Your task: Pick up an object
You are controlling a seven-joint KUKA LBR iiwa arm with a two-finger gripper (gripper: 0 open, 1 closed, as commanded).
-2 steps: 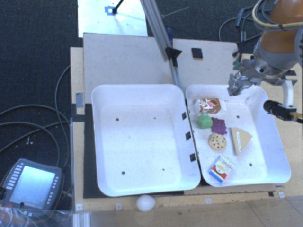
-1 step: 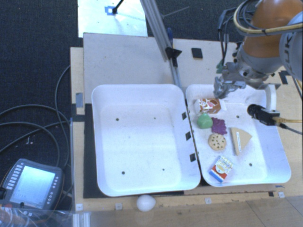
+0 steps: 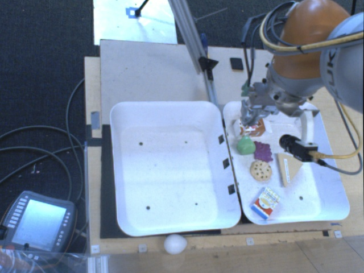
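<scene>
My gripper hangs low over the back left part of the right bin, right above a small red and white packet; whether it touches the packet I cannot tell. Just in front of the packet lies a green pear-like fruit, with a purple grape bunch beside it. Further forward are a round cookie, a pale wedge and a red, yellow and blue snack box.
The left bin lies beside the right one, joined by black clips. A white egg rests on the bench in front of the bins. A slanted metal pole crosses the back. A teach pendant and cables lie at far left.
</scene>
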